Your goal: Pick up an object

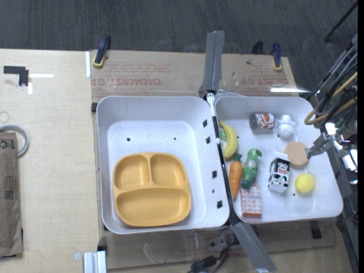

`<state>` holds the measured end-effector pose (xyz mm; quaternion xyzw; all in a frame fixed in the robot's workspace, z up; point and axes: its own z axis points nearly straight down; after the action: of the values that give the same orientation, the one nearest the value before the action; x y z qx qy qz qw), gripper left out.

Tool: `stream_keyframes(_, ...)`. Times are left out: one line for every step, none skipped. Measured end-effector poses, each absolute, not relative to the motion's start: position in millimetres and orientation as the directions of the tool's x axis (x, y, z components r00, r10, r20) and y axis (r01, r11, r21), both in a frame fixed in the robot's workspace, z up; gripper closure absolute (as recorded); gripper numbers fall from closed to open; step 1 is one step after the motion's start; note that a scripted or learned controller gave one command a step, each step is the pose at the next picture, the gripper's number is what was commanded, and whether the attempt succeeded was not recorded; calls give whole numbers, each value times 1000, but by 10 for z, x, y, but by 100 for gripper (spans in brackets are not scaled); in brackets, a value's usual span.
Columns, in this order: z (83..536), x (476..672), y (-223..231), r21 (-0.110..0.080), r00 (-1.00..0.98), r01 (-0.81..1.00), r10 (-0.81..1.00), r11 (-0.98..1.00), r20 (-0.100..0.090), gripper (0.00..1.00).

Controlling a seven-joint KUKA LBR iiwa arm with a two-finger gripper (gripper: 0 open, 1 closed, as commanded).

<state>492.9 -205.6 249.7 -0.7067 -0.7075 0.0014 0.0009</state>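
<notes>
You have two white bins side by side on the counter [51,152]. The left bin [108,124] holds a yellow divided plate [152,189], lying flat toward its 6 o'clock half. The right bin [324,203] carries the pickable items: a banana [229,139] along the 9 o'clock wall, an orange carrot [235,178] just below it, and a green bottle [250,167] lying just beside the carrot at its 3 o'clock. A red-and-white box [251,202] lies at 6 o'clock. A soda can [262,121] lies on its side at 12 o'clock, with a white round object [285,127] just beside it at its 3 o'clock. A small black-and-white carton [279,174] sits near the centre, a yellow ball [305,182] at its 3 o'clock. A tan disc [296,153] lies above the carton. The hand [316,148] sits at the bin's 3 o'clock edge, its tip touching or just beside the disc; you cannot tell from this view whether it is released or clenched, and nothing is visibly between its fingers.
</notes>
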Motion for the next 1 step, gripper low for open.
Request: stream_keyframes(1126,5153,-1922,10,-574,819,819,574,-11,0)
